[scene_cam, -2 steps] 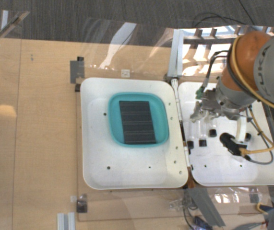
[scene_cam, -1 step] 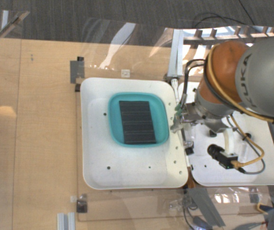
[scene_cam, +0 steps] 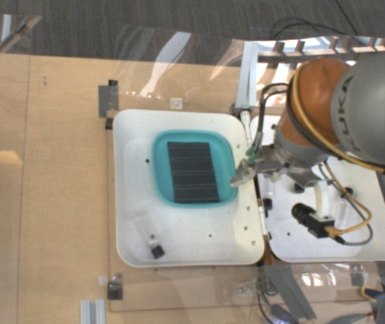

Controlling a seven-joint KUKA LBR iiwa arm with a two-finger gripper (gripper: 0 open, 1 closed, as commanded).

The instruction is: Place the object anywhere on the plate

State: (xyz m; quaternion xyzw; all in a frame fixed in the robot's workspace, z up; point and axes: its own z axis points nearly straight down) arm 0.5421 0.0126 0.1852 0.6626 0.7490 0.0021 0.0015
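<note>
Two white bins are sitting side by side: the left bin [scene_cam: 131, 201] is holding one teal plate [scene_cam: 193, 168] with one dark ridged slab [scene_cam: 193, 172] lying on it, and one small dark object [scene_cam: 156, 251] is resting apart near the bin's front edge, with bare floor all round it. The gripper [scene_cam: 244, 173] is hanging over the plate's right rim by the wall between the bins; whether it is released or clenched cannot be told. The right bin [scene_cam: 374, 241] is lying largely under the arm [scene_cam: 344, 113].

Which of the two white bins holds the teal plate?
The left bin holds the teal plate, which carries a dark ribbed slab; the right bin lies under the arm.
</note>
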